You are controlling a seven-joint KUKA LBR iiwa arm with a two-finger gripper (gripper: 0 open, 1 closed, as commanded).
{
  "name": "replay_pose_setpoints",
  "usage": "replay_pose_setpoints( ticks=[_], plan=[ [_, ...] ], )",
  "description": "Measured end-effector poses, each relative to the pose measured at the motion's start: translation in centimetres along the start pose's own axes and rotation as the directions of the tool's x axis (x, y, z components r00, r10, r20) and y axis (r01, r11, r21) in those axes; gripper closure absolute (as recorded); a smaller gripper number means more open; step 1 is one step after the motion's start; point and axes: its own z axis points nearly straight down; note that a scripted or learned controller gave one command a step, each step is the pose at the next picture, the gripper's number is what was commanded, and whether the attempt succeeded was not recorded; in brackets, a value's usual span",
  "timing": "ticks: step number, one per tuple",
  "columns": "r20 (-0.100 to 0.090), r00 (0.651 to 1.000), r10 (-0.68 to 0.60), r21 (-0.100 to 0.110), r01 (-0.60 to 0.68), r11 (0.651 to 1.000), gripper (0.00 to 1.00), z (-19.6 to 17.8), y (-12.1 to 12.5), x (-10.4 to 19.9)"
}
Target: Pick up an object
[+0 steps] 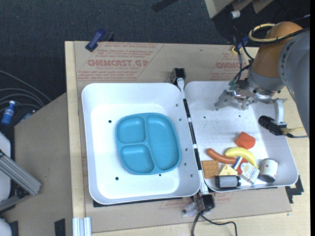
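Your jaws point(235, 100) stand spread and empty over the right bin's point(206, 95) far end, well apart from the objects point(237, 163) heaped in its near corner, so closing here would likely catch nothing but bin floor.

Dark blue-grey carpet floor point(74, 9) is surrounding the tan surface point(142, 58), which is bearing red lettering. Black cables point(22, 85) are trailing across the floor at left; a blue clip point(96, 39) is sitting at the surface's far-left corner
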Motion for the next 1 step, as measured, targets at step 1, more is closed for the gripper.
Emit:
replay_pose_setpoints(
  ticks=[1],
  plan=[
    [0.002,1.000,-0.001,-0.002,0.001,1.000,1.00,-1.04,0.06,-0.01]
  ],
)
